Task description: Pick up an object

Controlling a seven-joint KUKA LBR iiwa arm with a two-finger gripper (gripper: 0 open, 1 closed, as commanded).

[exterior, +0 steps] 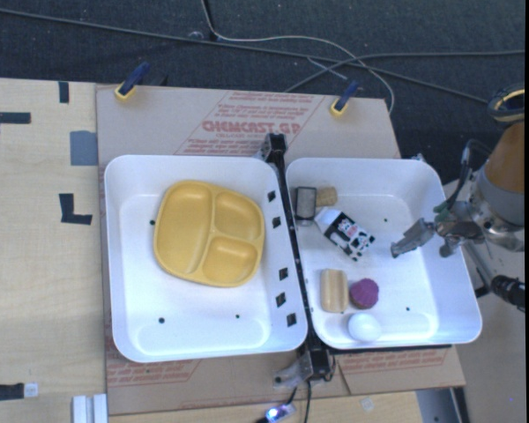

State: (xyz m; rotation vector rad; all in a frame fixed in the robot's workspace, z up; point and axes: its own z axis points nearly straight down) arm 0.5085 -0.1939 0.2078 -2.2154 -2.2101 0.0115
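Observation:
The right bin [428, 320] holds several small items. These are a white bottle with black patches [346, 233], a dark rectangular piece [306, 203] beside a tan chunk [326, 196], a tan cylinder [333, 290], a magenta round object [363, 293] and a white ball [364, 327]. My gripper [428, 241] hangs over the right side of this bin, to the right of the bottle and apart from it. Its fingers are spread open with nothing between them. A yellow divided plate [207, 233] lies in the left bin [128, 315].
Both bins rest on a cardboard sheet [247, 122] held by two blue-and-yellow clamps [132, 79] at the back. A black divider with clips [286, 263] runs between the bins. Cables [353, 60] cross the dark floor behind.

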